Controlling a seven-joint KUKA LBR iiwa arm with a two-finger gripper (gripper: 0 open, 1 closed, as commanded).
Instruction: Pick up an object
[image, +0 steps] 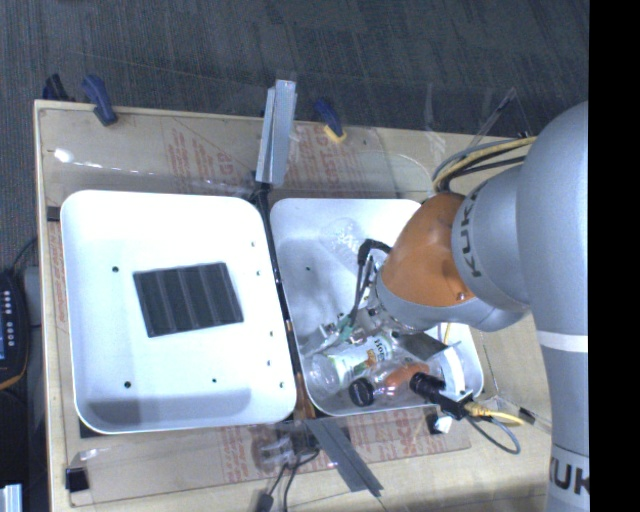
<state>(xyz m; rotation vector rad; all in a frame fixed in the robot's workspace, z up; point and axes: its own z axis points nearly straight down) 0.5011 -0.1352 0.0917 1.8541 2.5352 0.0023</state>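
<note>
1. Far left, the left bin (90, 230) carries just a dark ribbed panel (188, 298) flat on its floor, well apart from the action.
2. Across the divide, the right bin (300, 225) holds the pile: a heap of clear plastic items (345, 362) crowded into its near corner, with a dark round cap (361, 393) and an orange-red piece (398, 378) among them.
3. These look light, thin-walled and slick; by the look of it they would slide or flex under a squeeze. The firmer bet is probably a narrow neck or capped end, not a broad clear wall.
4. Over the pile hangs the arm (500, 250), its orange band above the wrist, and the gripper (362, 322) is down among the clutter. Whether it is spread, closed or gripping anything cannot be told; the wrist and the glare hide it.
5. At the bin's right rim, black and yellow cables (480, 408) trail off, a possible snag.
</note>
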